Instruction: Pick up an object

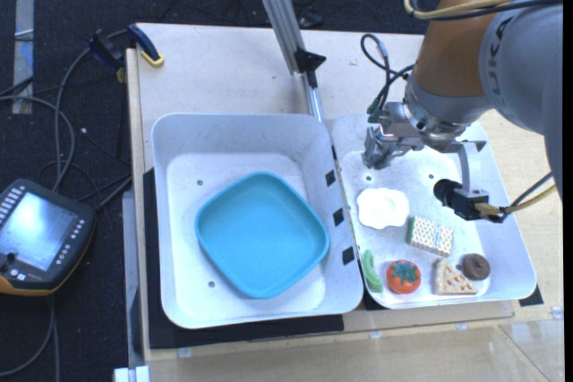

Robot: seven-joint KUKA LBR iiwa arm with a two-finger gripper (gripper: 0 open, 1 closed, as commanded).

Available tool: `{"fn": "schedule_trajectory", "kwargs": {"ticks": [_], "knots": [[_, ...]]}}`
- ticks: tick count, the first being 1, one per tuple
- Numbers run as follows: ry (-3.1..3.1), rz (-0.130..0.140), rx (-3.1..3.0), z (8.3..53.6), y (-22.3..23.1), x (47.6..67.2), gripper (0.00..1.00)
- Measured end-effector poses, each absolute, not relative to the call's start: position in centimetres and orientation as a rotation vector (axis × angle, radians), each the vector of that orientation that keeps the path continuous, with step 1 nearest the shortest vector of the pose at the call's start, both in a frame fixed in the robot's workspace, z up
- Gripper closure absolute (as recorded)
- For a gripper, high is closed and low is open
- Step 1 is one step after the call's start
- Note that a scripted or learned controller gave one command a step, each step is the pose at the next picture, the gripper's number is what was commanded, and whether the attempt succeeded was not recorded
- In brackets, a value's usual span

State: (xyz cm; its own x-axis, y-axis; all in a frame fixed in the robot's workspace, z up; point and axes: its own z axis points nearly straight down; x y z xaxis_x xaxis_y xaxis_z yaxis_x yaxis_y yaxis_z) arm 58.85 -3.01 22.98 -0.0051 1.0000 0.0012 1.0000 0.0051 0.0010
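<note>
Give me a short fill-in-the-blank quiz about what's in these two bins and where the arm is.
1. The left bin holds a square plate coloured ____.
2. The end effector hangs over the ____ bin.
3. The tomato lies directly to the ____ of the pizza slice in the camera view.
4. The round white piece lies nearer the end effector than the ____ donut does.

Missing words: blue; right; left; brown

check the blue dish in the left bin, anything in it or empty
Empty. The blue dish lies flat in the left bin, its inner surface plain blue all over.
</note>
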Motion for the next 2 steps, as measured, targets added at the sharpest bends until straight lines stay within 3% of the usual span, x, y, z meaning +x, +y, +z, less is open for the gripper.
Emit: {"fn": "schedule_trajectory", "kwargs": {"ticks": [1, 2], "knots": [[-2.227, -0.002, -2.216, 23.7, 2.0, 59.7, 1.00], [-2.227, -0.002, -2.215, 24.5, 7.3, 59.0, 1.00]]}}
